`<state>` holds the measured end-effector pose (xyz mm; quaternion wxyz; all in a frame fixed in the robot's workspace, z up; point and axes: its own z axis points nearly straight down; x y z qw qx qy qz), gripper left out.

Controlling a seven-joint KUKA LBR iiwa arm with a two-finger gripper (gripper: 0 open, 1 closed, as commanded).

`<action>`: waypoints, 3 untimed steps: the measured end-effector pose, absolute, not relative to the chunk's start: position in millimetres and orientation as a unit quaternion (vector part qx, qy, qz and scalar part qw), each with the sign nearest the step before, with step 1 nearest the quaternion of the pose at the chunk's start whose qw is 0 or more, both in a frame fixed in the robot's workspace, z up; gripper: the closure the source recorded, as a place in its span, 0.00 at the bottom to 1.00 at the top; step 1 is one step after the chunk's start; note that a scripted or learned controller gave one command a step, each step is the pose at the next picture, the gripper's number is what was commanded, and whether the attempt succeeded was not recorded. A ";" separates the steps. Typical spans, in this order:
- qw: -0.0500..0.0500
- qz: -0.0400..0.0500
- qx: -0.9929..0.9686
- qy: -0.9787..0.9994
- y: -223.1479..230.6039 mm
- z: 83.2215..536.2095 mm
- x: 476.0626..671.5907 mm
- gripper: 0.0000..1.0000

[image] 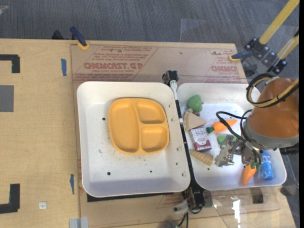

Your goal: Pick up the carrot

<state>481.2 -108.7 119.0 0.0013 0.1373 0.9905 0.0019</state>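
Two orange carrot-shaped toys lie in the right bin (209, 90). A small carrot (225, 125) with a green end rests near the bin's middle. A second carrot (248, 174) with a green top lies by the front right, partly under the arm. My gripper (225, 157) hangs low over the bin floor between them, its metal fingers (220, 160) open with nothing between them. It sits below the small carrot and left of the second one, touching neither as far as I can see.
The right bin also holds a green vegetable (194, 102), a tan wedge (193, 121), a maroon carton (200, 139), a waffle cone (201, 157), a small green piece (222, 139) and a blue bottle (266, 168). A yellow divided plate (138, 125) lies in the left bin (90, 141).
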 end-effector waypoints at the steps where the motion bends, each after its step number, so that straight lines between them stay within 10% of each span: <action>1: 0.011 -0.005 0.099 0.995 -230.4 254.2 506.0 1.00; 2: 0.004 -0.001 0.095 0.995 -224.2 247.3 504.9 0.00; 3: -0.005 0.002 0.086 0.996 -221.7 108.9 476.7 0.00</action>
